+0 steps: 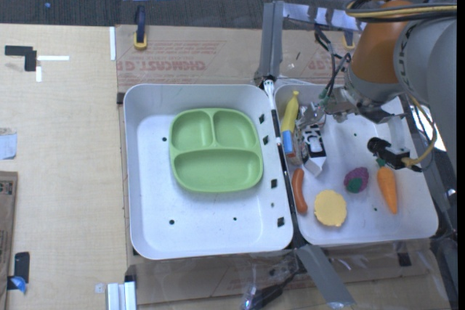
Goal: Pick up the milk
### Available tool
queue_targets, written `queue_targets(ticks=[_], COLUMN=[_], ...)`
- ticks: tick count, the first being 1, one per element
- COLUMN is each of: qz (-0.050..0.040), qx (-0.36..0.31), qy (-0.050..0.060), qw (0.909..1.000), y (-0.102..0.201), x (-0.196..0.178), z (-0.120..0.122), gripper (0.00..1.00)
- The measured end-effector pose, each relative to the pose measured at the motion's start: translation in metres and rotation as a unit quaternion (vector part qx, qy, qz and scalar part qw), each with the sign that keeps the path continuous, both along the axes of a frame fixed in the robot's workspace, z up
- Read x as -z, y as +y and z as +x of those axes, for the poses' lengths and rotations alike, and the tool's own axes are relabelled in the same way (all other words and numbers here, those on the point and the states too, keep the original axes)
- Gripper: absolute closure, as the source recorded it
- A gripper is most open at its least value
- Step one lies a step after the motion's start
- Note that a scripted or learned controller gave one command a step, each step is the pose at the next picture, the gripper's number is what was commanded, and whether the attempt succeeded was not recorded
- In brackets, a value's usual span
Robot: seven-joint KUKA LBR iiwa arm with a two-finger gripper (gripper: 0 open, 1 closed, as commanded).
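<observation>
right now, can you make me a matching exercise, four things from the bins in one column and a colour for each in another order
Things:
1. divided plastic plate in the left bin
2. tapered toy carrot
3. flat round disc
4. slim toy sausage

Colours:
A. yellow
B. red-orange
C. light green
D. orange

Pairs: 1-C, 2-D, 3-A, 4-B

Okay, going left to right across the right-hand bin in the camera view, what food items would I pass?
Hot dog → milk carton → yellow round piece → purple item → carrot. The yellow bottle sits over the hot dog's span, so I left it out.
</observation>
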State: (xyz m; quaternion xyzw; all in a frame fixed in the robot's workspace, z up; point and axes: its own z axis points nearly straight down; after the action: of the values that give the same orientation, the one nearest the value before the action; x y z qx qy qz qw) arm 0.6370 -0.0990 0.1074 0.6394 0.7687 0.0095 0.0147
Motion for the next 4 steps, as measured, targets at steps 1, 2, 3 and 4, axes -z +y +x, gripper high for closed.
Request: queue_targets(ticks=[1, 2, 3, 4], qz=[0.0013, 0.0017, 0.0014, 0.0013], qx=[0.0, 0.0, -0.022, -0.02], qy=[-0.003, 0.001, 0.017, 0.017], qw=[1.0, 1.0, 0.9996, 0.9997], y=[0.001, 0.001, -0.025, -0.026], x=[-0.014, -0.01, 0.015, 0.006], z=[0.003, 0.001, -0.046, -0.046], gripper=[1.0, 0.0, 0.0, 1.0])
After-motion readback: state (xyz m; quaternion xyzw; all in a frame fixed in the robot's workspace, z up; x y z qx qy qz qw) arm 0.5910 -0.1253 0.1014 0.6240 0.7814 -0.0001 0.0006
